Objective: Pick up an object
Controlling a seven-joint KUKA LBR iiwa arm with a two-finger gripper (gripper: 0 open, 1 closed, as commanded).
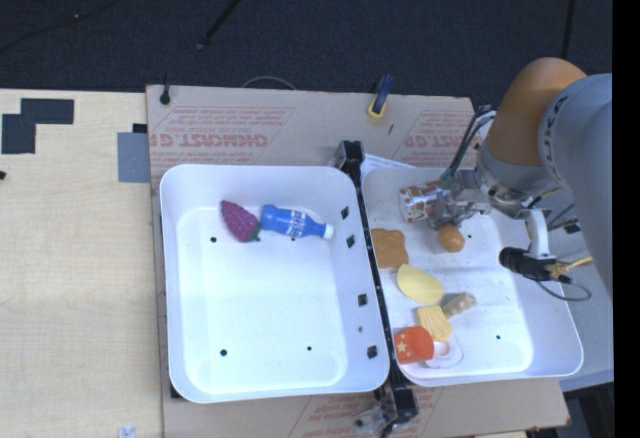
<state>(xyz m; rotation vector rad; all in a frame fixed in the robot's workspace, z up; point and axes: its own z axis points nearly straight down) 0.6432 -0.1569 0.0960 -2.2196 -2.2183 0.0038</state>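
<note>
- Gripper [432,208]: low in the right bin [560,346], upper part; whether it is apart or together, I cannot tell.
- Small orange ball [452,239]: just beside it; likeliest pick.
- Advice: centre over the ball before closing, clear of the bin wall.

Two white bins are seen side by side: a left bin [190,326] and a right bin [540,356]. In the left bin two things are counted: one blue bottle [293,222] and one purple fruit [239,220]. In the right bin six are counted: one brown slice [388,248], one yellow lemon [418,282], one orange ball [451,239], one yellow block [434,322], one red tomato [413,344] and one small tan piece [460,303].
</note>
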